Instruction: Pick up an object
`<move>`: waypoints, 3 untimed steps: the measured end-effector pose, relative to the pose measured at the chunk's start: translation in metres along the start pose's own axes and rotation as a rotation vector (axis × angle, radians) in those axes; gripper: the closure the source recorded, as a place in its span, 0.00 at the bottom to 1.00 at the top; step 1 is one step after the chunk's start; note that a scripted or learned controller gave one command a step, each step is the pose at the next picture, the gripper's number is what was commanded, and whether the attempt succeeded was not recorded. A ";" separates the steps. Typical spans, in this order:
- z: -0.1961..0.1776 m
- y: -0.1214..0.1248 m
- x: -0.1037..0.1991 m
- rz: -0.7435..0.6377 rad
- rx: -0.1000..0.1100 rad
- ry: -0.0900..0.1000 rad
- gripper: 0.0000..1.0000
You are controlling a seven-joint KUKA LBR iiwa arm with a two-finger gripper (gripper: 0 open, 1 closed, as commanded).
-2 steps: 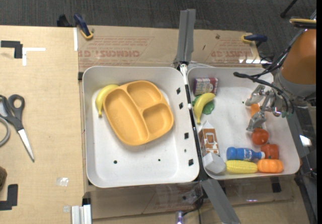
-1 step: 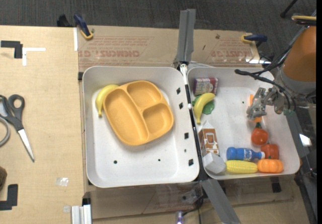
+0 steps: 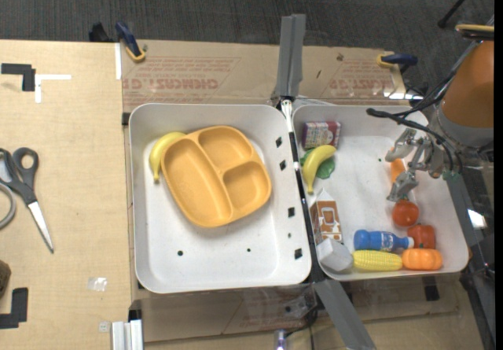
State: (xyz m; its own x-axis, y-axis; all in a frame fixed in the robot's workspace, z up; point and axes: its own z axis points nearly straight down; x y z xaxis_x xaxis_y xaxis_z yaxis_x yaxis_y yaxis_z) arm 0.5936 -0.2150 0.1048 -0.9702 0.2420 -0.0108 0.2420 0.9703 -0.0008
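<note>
My hand [image 3: 410, 161] hovers over the right bin [image 3: 363, 132] (grip state unclear), above 1 tomato [image 3: 405, 214].

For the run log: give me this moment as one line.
gripper: over right bin, above tomato | held: nothing visible | left bin: divided plate, banana | task: not done

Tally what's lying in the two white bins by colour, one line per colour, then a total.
Yellow: 4 (banana, divided plate, banana, corn)
Orange or red: 4 (tomato, pumpkin, red piece, carrot-like piece)
Blue: 1 (bottle)
Purple: 1 (carton)
Brown: 1 (packet)
Grey: 1 (object)
Total: 12
</note>
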 end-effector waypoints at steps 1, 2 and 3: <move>0.011 0.013 -0.025 0.043 -0.001 0.004 0.00; 0.000 0.013 -0.027 0.041 0.000 -0.003 1.00; 0.000 0.013 -0.027 0.040 0.000 -0.003 0.00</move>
State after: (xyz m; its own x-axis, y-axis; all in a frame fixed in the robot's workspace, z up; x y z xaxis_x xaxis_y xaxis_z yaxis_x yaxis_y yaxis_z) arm 0.6233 -0.2088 0.1054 -0.9597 0.2808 -0.0138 0.2808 0.9598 -0.0001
